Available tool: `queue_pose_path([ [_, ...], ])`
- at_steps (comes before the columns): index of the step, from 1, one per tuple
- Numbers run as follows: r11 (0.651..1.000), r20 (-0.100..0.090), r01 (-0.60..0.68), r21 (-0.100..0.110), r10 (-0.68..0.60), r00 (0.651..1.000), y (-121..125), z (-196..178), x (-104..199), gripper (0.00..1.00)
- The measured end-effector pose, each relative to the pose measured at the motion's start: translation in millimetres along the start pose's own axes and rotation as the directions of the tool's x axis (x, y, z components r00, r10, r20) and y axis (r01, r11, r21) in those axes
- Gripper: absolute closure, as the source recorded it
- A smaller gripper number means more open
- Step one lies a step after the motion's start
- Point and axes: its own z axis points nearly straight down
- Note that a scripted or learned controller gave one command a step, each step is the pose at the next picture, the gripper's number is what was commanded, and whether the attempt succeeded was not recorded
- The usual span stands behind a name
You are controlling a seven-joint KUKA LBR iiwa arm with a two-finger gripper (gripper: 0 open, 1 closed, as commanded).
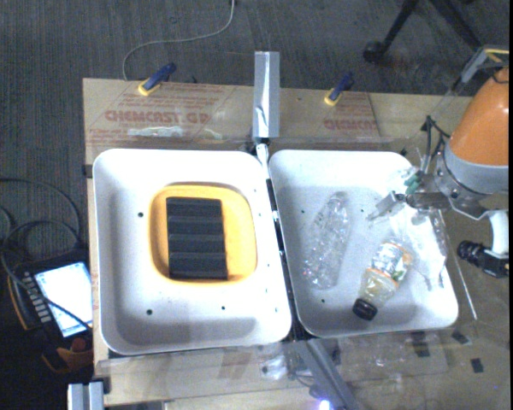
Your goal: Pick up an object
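Two bottles lie in the right bin (427, 314). One is a crushed clear plastic bottle (327, 239) lying lengthwise near the bin's middle. The other is a small bottle with a green and orange label (385, 273), black cap pointing to the front. A yellow tray-like object with a black ribbed insert (201, 233) sits in the left bin (120, 314). My gripper (403, 201) hangs over the right bin's far right side, just above and behind the labelled bottle. Nothing shows in its grasp.
The grey wrist with its orange band (486, 131) overhangs the right bin's right rim. A metal post (266, 101) stands behind the seam between the bins. Two blue clamps (156, 79) hold the board at the back. Cables and a tablet (60, 293) lie on the floor at left.
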Motion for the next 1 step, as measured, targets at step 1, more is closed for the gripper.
queue_pose_path([
  [1,0.995,0.006,0.099,-0.023,-0.099,0.995,-15.8,78.1,-19.3,0.00],
])
